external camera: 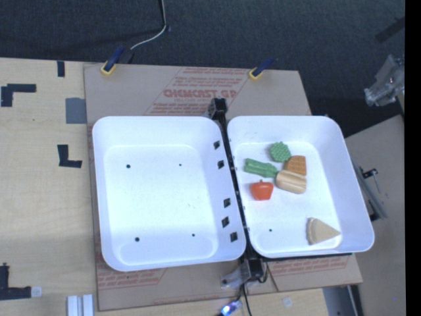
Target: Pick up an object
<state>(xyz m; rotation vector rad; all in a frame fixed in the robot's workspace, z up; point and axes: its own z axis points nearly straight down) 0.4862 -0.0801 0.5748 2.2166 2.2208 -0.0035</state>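
A pale grey metal part of the robot arm sits at the upper right edge of the frame. It is blurred. Its finger state cannot be made out.

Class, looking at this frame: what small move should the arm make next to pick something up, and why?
Probably swing the claw in over the right bin, toward the tan wedge. It lies apart from the clustered toys, so it looks the easiest grab, while the claw sits off past the bin's far right corner.

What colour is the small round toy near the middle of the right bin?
Red, with a green stem: a toy tomato, seen in the camera view.
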